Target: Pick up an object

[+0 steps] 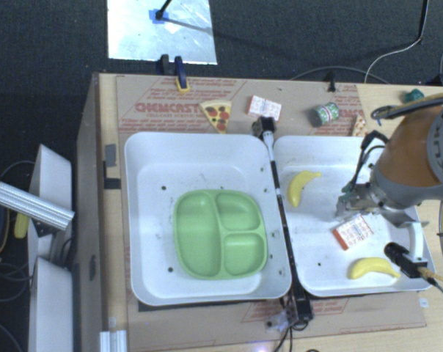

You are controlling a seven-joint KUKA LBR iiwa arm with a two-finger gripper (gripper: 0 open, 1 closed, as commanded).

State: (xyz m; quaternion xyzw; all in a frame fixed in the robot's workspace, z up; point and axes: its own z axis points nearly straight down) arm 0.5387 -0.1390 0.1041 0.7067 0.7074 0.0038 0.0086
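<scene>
With fingers hidden under the grey wrist, cannot tell the gripper [351,205] grip. Descend squarely onto the small red-and-white flat packet [353,232] just beside it in the right white bin [309,147], clear of the yellow bananas.

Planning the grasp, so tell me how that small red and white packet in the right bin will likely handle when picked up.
The red and white packet lies flat on the right bin floor, so it probably offers little edge to pinch. It looks thin, likely light and somewhat floppy, and may slide if pushed.

Dark carpet floor [45,35], shiny metal sheet [161,20] on it, brown cardboard-topped bench [170,105]
</scene>
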